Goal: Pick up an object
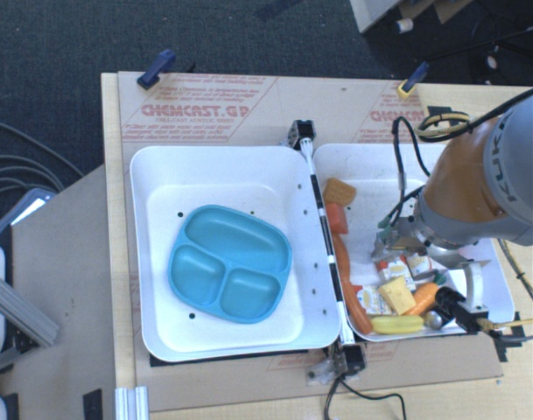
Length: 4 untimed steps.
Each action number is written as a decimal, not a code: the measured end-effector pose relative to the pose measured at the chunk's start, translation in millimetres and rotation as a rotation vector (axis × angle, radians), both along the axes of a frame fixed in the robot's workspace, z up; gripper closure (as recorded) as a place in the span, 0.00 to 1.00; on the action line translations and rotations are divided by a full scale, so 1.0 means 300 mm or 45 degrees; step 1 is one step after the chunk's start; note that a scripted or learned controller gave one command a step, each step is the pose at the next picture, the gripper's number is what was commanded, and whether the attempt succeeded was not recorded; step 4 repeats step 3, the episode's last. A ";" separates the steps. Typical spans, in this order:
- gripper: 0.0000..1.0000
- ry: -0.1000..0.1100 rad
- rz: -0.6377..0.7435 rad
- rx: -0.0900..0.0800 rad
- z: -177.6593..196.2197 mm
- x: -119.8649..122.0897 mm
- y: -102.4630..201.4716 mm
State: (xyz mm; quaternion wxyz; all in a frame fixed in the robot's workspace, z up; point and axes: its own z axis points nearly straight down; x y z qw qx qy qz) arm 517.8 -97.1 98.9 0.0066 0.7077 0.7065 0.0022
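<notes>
The right bin [362, 160] holds a heap of toy food. A tan bread-like piece [340, 191] lies near its left wall, with a long orange-red piece [342, 265] running down that wall below it. Toward the front lie a pale yellow wedge [396, 297], an orange carrot-like piece [422, 300] and a yellow banana [397, 325]. My gripper [394, 250] is down inside this bin, just above the wedge, with the grey arm and its orange band [466, 178] covering the bin's right half. Its fingers are lost among the items.
The left bin [152, 182] holds a blue three-compartment tray [229, 262]. A black divider clip [301, 133] sits between the bins at the back. Cables [419, 129] loop over the right bin's far rim. Cardboard surrounds both bins.
</notes>
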 end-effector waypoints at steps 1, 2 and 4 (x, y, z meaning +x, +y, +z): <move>1.00 0.015 0.004 0.007 0.110 0.235 -0.046; 0.00 0.017 0.003 0.008 0.109 0.234 -0.046; 0.00 0.018 0.002 0.008 -0.049 0.089 0.011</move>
